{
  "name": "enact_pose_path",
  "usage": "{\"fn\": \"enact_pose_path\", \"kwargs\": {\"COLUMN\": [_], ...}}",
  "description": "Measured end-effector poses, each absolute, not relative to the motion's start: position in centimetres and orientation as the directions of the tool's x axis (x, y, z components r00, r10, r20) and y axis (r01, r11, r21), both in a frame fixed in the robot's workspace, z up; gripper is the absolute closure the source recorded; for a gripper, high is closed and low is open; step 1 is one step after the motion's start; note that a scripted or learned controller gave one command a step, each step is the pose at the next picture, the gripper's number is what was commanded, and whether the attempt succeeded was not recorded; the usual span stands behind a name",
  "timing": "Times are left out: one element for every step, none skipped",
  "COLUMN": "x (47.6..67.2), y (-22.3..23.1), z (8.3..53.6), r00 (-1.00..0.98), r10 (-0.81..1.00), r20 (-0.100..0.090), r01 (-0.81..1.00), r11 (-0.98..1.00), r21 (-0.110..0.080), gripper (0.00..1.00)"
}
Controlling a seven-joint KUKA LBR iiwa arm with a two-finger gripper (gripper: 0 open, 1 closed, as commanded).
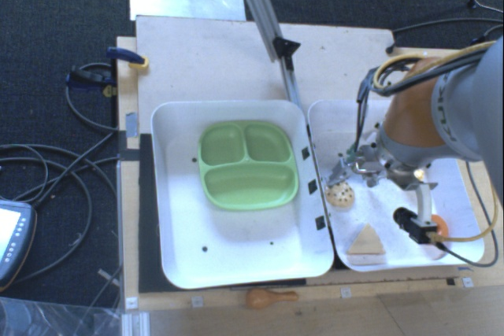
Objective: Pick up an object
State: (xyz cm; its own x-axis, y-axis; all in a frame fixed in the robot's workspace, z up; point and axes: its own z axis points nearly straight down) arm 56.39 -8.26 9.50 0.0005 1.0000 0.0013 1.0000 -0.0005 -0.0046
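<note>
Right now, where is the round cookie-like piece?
In the camera view, the round cookie-like piece lies in the right bin, near its left wall, just below the hand and up-left of the tan wedge.

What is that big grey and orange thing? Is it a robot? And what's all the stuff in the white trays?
Yes, it's a robot arm. It reaches in from the right, and a camera above the bench looks down on it at a slant. At the arm's end is a gripper, a kind of hand with two fingers for picking things up. I can't tell if it is open or closed, and I don't see anything held in it.

There are two shallow white trays, called bins. The left bin holds a green plate with three sections. In the right bin, a round cookie-like toy lies just below the gripper, a wedge-shaped piece lies near the front edge, and something orange peeks out beside the arm. The robot's job is to pick one up.
</note>
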Motion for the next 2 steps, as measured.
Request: {"fn": "enact_pose_path", "kwargs": {"x": [56.6, 56.7], "y": [-8.2, -8.2], "z": [9.3, 10.4], "r00": [0.000, 0.000], "r10": [1.000, 1.000], "r20": [0.002, 0.002], "r01": [1.000, 1.000], "r11": [0.000, 0.000], "r21": [0.003, 0.007], "gripper": [0.00, 1.00]}}
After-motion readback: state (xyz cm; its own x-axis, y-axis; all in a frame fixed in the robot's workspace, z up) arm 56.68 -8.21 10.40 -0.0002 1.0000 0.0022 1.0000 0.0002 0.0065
